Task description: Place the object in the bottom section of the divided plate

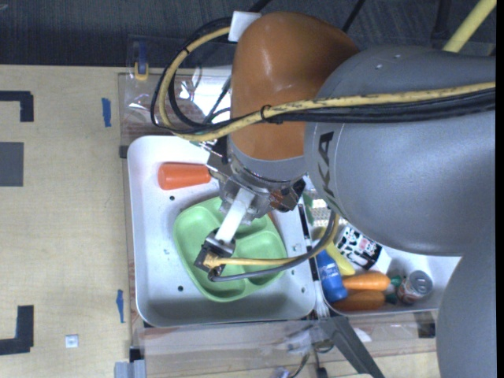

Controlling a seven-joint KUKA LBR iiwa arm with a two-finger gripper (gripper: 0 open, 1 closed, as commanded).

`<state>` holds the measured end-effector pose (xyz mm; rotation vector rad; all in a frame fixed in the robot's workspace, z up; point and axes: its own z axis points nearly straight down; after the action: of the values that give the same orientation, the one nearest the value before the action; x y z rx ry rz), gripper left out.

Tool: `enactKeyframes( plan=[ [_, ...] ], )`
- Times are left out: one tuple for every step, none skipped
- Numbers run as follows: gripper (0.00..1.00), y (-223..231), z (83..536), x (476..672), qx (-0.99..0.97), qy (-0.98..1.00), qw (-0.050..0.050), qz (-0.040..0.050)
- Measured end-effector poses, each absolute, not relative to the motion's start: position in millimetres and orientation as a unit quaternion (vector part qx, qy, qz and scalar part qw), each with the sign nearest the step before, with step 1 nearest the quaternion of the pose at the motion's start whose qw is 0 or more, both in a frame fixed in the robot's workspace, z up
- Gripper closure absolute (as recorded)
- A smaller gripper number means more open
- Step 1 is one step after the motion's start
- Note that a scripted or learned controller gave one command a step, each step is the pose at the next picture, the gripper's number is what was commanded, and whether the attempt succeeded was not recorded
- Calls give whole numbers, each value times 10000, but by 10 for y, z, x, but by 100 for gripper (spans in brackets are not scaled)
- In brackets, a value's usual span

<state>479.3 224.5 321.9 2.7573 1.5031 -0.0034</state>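
The gripper hangs below the grey wrist and its orange band, over the left of the two shallow white bins. The arm's bulk hides most of it from above, so I cannot tell whether it is open, closed or holding anything. It sits over the far, upper part of a light green plastic divided plate. The plate lies in the middle of the left bin, with its raised rim towards the bottom of the view.

Just beyond the plate's upper-left rim lies an orange tapered plastic object. It is on its side on the bin floor, close to the plate but outside it. Its blunt end points to the view's left and its other end runs under the arm.

In the right bin, past the wall the two bins share, a blue plastic bottle-shaped item lies against that wall. An orange carrot-shaped toy lies just beside it, and a small metal can is near the carrot's far end. A white card with black markings sits above them, partly under the arm.
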Motion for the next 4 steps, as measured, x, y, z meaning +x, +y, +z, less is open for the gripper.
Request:
enactKeyframes(
  plan=[
    [100, 2255, 3181, 5827, 9183, 3959, 4, -14],
    [100, 2239, 2047, 4814, 9607, 2775, 1, -15],
    [100, 2240, 1523, 5397, 9812, 1929, 3, -4],
    [100, 2242, 1929, 6109, 9809, 1945, 1, 4]
  ],
)
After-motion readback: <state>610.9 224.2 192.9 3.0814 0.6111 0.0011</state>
